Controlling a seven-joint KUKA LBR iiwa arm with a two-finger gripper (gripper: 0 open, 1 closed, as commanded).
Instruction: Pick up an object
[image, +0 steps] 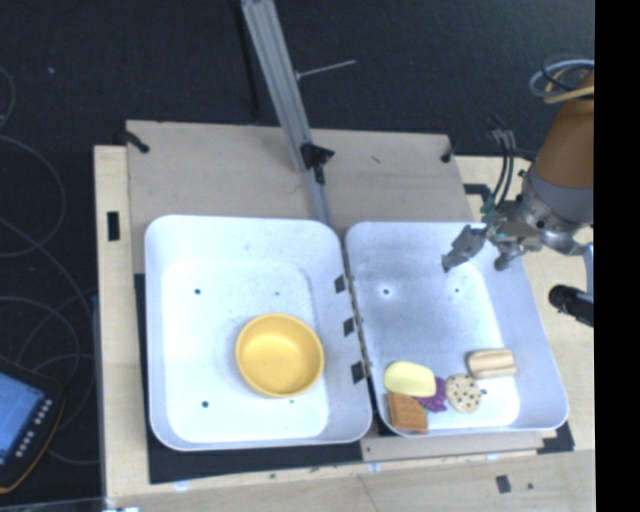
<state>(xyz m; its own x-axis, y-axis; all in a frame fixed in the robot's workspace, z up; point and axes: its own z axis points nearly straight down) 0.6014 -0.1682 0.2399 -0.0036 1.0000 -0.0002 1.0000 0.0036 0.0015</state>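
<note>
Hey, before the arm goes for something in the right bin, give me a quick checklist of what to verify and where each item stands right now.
1. Hand unloaded: ok, nothing shows between its fingers.
2. Hand over the right bin: ok, it hangs above the far right part, apart from the objects.
3. Targets present: ok, a yellow piece, a tan block, a round cookie and an orange-brown slab lie along the near edge.
4. Targets separated: not ok, the yellow piece, slab, cookie and a purple bit crowd together; the tan block is the least crowded.
5. Finger opening: cannot tell.
6. Yellow bowl out of the way: ok, it sits in the left bin.
</note>
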